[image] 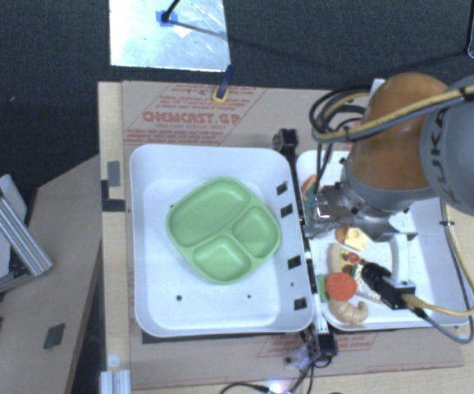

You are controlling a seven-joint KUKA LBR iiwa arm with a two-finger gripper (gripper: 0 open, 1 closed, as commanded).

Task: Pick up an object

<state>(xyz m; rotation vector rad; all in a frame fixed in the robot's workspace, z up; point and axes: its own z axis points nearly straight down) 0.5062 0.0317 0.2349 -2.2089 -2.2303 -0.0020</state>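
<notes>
My gripper [329,212] reaches down into the right bin [434,277] near its left wall, with the grey and orange wrist covering most of it. Just below it lie several small food toys: a tan wedge [354,238], a pale banana-like piece [338,258], a red round piece [340,286] and a beige curved piece [346,311]. An orange bit [307,187] peeks out at the bin's left wall, above the gripper. I see nothing held by the gripper.
The left bin [163,302] holds a green three-part plate [224,229] in its middle. Black clips [294,263] run along the divide between the bins. The arm covers the right bin's upper half.
</notes>
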